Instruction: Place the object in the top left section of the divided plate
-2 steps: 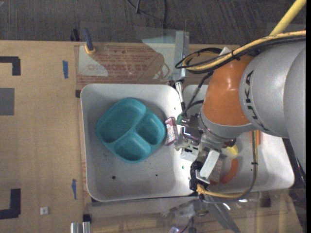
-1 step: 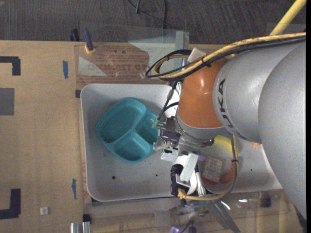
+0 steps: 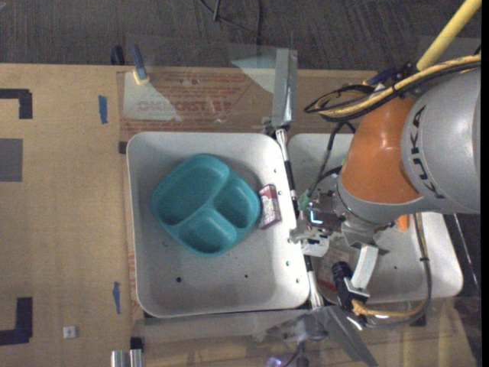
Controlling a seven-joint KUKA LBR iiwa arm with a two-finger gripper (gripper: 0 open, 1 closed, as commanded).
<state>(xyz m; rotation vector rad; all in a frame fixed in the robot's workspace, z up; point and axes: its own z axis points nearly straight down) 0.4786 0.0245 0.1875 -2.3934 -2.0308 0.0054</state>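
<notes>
While the tool (image 3: 315, 224), grip state unreadable, sits just right of the wrapped packet (image 3: 269, 206), a grab could push it against the teal divided plate (image 3: 205, 203).

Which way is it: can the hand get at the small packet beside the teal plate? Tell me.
Probably yes. The packet lies uncovered on the left bin's floor, right of the teal plate, and the hand hangs close by.
</notes>
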